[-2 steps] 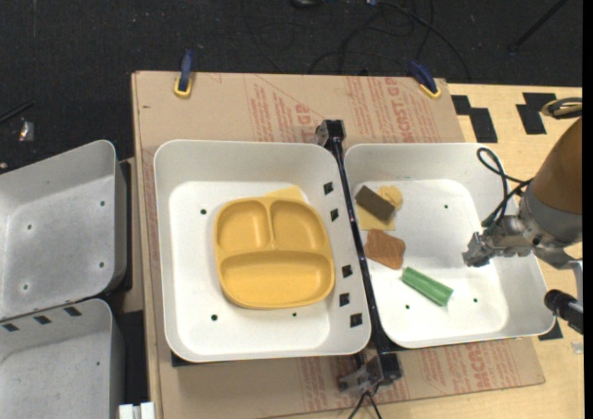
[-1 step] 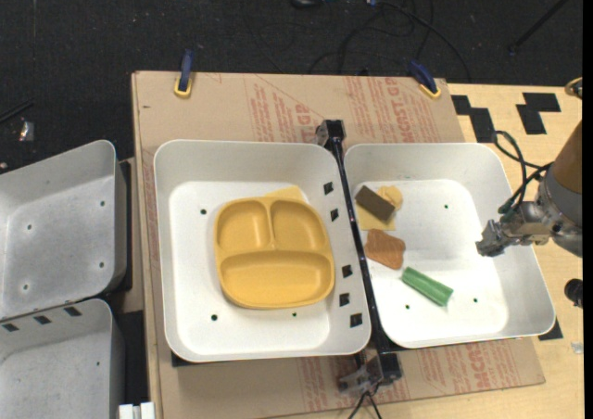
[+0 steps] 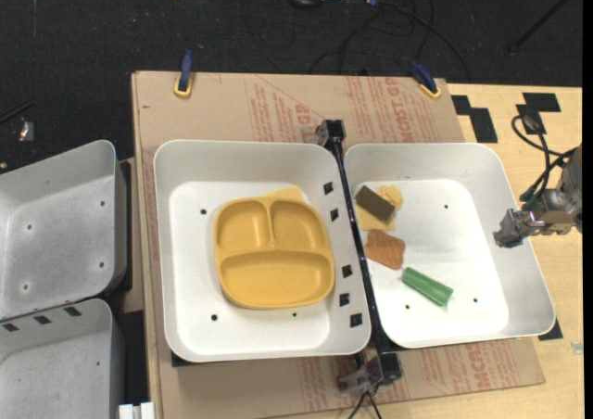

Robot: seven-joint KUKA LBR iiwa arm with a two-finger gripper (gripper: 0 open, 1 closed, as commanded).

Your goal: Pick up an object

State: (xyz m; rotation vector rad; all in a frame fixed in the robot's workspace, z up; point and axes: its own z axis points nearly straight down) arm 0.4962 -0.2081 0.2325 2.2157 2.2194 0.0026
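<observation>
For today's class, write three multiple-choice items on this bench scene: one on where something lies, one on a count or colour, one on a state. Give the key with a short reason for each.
1. Where does the yellow divided tray lie?
A. left bin
B. right bin
C. on the bare bench

2. What colour is the long block in the right bin?
A. red
B. green
C. blue

3. Where is the gripper?
A. over the tray
B. at the right bin's right rim
C. pressed on the block

Key: 1 A, the tray fills the left bin. 2 B, the block is green. 3 B, it sits at that rim, apart from the objects.
</observation>
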